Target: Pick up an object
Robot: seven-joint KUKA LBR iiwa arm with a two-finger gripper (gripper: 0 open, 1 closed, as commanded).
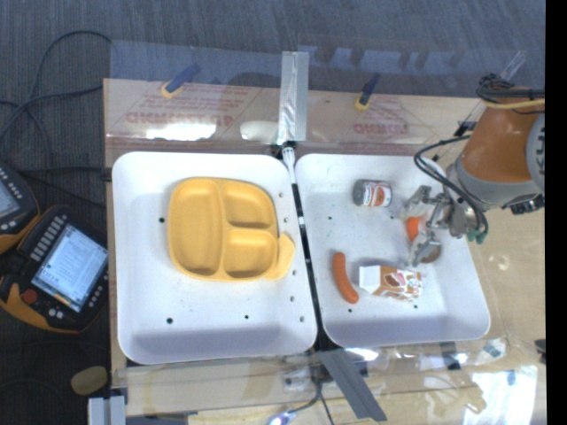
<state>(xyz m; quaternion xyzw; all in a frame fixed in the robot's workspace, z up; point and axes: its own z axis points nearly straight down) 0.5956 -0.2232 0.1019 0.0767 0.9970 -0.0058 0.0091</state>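
Orange sausage-shaped toy (345, 277) lies in the right white bin (461, 321), near its left wall. Left of it, a yellow compartment tray (226, 228) sits in the left white bin (142, 264). Rightward come a small silver can (372, 193) on its side, a white-and-orange crumpled packet (392, 282), then the gripper (423, 228), fingers spread apart, a small orange piece (413, 227) between them, not clearly gripped.
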